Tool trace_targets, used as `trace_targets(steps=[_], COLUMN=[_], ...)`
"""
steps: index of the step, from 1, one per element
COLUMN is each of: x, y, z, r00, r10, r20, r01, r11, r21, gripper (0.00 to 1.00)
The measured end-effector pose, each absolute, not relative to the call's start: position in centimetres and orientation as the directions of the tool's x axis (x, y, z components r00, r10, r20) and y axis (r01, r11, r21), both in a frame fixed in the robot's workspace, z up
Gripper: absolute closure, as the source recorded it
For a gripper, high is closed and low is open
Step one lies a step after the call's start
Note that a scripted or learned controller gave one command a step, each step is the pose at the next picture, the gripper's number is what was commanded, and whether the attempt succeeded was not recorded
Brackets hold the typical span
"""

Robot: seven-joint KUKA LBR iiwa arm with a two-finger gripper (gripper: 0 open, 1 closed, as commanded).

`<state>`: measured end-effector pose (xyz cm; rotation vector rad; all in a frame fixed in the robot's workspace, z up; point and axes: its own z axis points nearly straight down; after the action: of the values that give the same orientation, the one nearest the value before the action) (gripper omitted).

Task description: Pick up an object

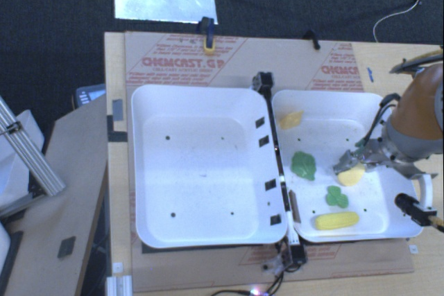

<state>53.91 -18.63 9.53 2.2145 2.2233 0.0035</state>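
Camera view shows my claw (pixel 349 168) low in the right bin (pixel 326 102), its grip state I cannot tell, touching a pale yellow piece (pixel 351 177) right of the green lump (pixel 303 165), which could squirt sideways if I close off-centre.

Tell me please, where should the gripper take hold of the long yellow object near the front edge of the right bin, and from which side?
Probably from above, across the middle of the corn-like yellow object. It lies flat and lengthwise along the front wall of the right bin, so its narrow width suits the fingers and its top is clear.
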Motion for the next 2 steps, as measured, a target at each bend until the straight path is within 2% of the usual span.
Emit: trace_targets(steps=[1, 2], x=[54.4, 51.5], y=[-10.0, -9.8], z=[8.4, 15.9], r00=[-0.01, -0.002], r10=[1.0, 1.0], r20=[0.002, 0.0], r01=[1.0, 1.0], r11=[0.01, 0.002], r21=[0.002, 0.004], gripper=[1.0, 1.0])
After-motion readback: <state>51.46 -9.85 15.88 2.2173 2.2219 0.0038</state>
